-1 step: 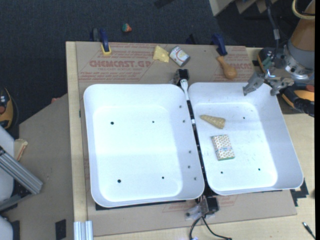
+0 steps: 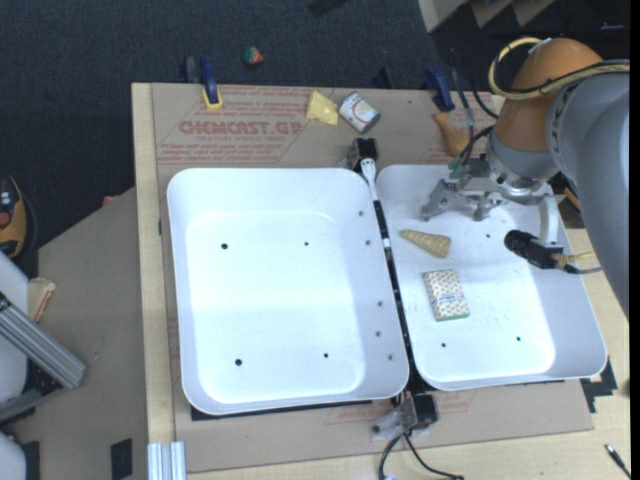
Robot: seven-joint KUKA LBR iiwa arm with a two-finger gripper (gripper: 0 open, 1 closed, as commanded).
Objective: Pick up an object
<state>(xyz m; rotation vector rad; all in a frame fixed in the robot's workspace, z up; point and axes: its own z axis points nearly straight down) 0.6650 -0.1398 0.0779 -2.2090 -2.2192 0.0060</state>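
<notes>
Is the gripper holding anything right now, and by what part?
Nothing is held. The gripper is open over bare floor of the right bin; the tan cone and patterned packet lie apart from it.

I see the left bin [image 2: 270, 298] and right bin [image 2: 500, 343] plain white. The cone [image 2: 425, 240] is tan, the packet [image 2: 445, 294] speckled beige, and the bench board [image 2: 150, 298] brown with red lettering.

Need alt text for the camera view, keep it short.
A grey robot arm reaches in from the right, its gripper over the far end of the right white bin, just beyond a tan cone and a small patterned packet lying in that bin. The left white bin sits alongside it.
</notes>
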